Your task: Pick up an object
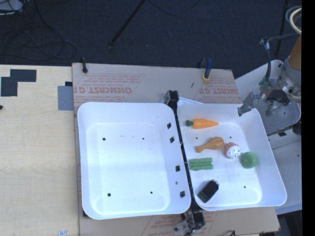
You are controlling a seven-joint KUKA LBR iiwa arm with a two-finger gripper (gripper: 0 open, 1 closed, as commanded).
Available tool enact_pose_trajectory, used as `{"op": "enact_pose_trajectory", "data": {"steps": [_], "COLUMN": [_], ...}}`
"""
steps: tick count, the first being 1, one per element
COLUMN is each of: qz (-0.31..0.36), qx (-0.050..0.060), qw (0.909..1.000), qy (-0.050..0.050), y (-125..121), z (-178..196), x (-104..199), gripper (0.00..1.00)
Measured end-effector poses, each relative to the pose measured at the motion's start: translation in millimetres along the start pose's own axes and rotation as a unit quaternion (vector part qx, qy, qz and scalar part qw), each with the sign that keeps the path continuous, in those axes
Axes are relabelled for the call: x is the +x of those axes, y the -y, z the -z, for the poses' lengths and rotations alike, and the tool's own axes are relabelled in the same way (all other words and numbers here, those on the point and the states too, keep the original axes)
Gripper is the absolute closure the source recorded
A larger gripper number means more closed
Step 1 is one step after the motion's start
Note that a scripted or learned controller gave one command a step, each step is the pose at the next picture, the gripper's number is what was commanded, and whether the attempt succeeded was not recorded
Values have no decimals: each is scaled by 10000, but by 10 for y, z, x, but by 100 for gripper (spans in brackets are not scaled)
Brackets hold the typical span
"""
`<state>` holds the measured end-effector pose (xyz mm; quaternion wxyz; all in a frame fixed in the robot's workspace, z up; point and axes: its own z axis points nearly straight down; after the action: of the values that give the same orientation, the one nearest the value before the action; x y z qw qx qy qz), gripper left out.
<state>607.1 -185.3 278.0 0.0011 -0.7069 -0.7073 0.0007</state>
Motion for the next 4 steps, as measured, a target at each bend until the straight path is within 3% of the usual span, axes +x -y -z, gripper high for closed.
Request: {"op": "enact_pose_trajectory", "data": {"steps": [1,2,3,4], "qz": [37,10,19,19], "qx": [29,6,-49,-24], "qw": [10000,10000,10000,10000], "qy": [-20,0,-2,-1], "y": [-337,-334,-65,-154], "z": [-808,-656,331,801], "x": [860,804,1229,1711], "gripper": [0,100,100,100]}}
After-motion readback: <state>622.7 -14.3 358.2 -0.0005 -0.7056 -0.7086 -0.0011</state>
